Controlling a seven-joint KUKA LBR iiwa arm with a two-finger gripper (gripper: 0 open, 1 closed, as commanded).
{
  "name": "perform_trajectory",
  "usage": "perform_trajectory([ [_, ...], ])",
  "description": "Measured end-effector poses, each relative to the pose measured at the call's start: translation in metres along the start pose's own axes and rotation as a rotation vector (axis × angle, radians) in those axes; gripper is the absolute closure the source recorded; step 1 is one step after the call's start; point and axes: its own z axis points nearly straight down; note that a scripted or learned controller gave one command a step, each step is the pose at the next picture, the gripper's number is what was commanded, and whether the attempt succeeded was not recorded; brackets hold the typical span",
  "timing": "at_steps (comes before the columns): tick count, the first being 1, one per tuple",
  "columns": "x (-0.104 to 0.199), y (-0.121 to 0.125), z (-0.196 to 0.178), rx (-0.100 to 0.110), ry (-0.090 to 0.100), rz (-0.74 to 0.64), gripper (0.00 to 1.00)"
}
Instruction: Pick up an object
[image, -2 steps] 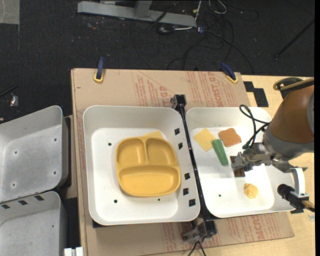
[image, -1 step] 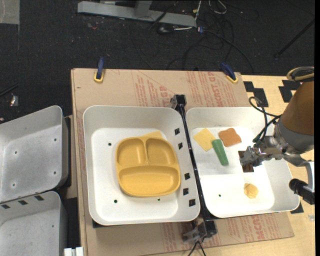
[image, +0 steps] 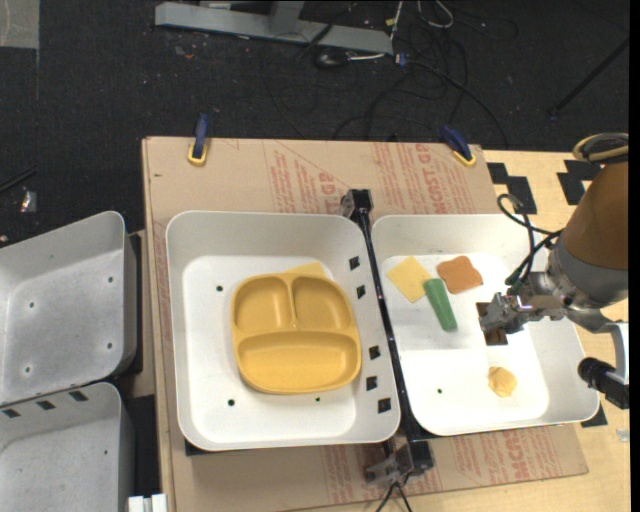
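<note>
Candidate picks all sit in the right bin (image: 560, 405): green stick (image: 439, 304) between yellow block (image: 408, 277) and orange piece (image: 459, 273) toward the table's far edge, small yellow lump (image: 502, 380) apart, nearer the front. End effector (image: 495, 320) hangs low just beside the green stick, probably lined up for it; can't tell its state. Yellow divided plate (image: 296, 334) fills the left bin (image: 190, 400), likely clutter.

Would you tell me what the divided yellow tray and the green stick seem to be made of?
The yellow tray looks like moulded plastic: uniform colour, soft sheen, rounded compartment ridges. The green stick is probably matte plastic or foam: flat, even colour with no glare, though this is hard to confirm.
</note>
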Motion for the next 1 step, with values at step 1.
perform_trajectory([
  [1,0.0533,0.0075,0.0035,0.001,0.002,-0.006,1.0],
])
